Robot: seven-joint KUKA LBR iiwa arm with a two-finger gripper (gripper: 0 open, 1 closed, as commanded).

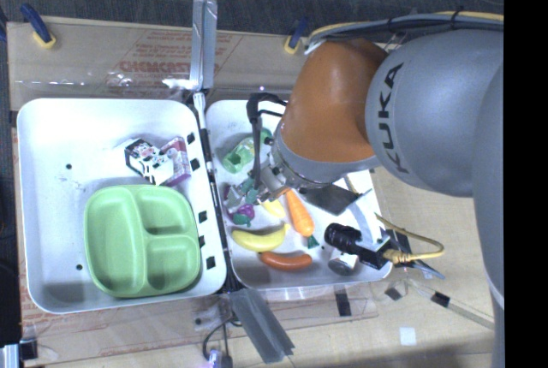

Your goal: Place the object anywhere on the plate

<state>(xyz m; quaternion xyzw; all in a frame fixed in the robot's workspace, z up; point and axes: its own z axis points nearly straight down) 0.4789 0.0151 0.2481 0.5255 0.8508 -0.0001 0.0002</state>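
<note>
The arm's end effector (250, 186) dips into the right bin (368, 186) among toy foods near a banana (259, 236); its grip cannot be told. The green plate (141, 240) waits in the left bin (51, 144).

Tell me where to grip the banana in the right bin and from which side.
Grip the banana across its thick middle, coming straight down from above. It lies flat, curving lengthwise across the bin, so its narrow width would probably fit between the jaws. The sausage and carrot crowd its right end.
</note>
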